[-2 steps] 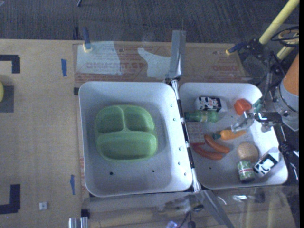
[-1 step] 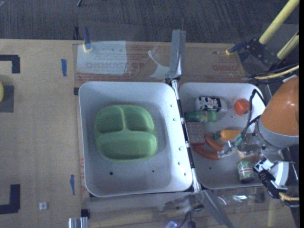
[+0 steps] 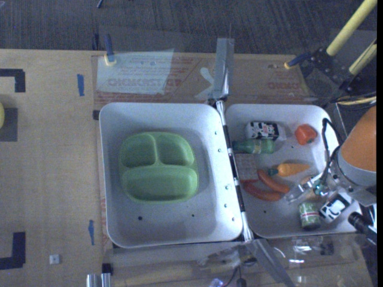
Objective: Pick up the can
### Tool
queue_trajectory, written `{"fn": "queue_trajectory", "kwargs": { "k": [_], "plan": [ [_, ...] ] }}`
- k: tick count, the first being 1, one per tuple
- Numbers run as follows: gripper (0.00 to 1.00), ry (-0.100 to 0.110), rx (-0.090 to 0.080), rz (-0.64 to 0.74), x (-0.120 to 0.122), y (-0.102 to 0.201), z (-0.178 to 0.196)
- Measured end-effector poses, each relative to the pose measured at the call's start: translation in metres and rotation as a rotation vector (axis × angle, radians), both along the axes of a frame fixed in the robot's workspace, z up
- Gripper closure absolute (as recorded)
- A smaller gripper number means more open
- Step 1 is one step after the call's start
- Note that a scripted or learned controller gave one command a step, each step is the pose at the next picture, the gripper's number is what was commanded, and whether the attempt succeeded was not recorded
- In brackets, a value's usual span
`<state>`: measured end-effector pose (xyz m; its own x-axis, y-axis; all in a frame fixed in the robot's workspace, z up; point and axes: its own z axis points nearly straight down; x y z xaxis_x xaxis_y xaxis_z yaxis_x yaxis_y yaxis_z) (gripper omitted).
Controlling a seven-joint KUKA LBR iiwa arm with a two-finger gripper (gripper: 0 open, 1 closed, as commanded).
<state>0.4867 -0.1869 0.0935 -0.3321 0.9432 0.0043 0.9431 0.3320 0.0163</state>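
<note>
"Can (image 3: 309, 215), located?"

"Right bin (image 3: 281, 223), near the front wall, toward the arm's side. Green label, pale top. Nothing touching it that I can make out. Upright or tipped: not sure from this angle"

"Hand?"

"Hand (image 3: 306, 191) over the same bin, just behind the can in the view, between it and the carrot (image 3: 292, 169). Spread or pressed together: cannot tell, too much glint and blur. Nothing seen held in it"

"Which step, then?"

"Judged as the approach. Can sits on the bin floor, not lifted"

"Next move calls for?"

"A short shift toward the front wall to centre over the can, then down and a close across its body. Tight spot: the wall on one side, the carrot and a red sausage (image 3: 267, 191) nearby on the other. A round body may roll or skid away if the grip lands off-centre"

"Anything else?"

"Left bin (image 3: 167, 223) carries a green divided plate (image 3: 158, 166), well apart from the work, no bearing on it. Tan surface (image 3: 48, 160) around both bins"
</note>
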Motion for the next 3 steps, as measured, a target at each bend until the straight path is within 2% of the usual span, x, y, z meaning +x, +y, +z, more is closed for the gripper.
{"fn": "queue_trajectory", "kwargs": {
  "k": [1, 2, 3],
  "plan": [
    [0.0, 0.006, -0.004, 0.028, 0.044, -0.03, -0.006],
    [0.0, 0.011, -0.008, -0.056, -0.006, 0.021, -0.007],
    [1.0, 0.006, -0.009, -0.058, -0.005, 0.02, 0.003]
  ]
}}
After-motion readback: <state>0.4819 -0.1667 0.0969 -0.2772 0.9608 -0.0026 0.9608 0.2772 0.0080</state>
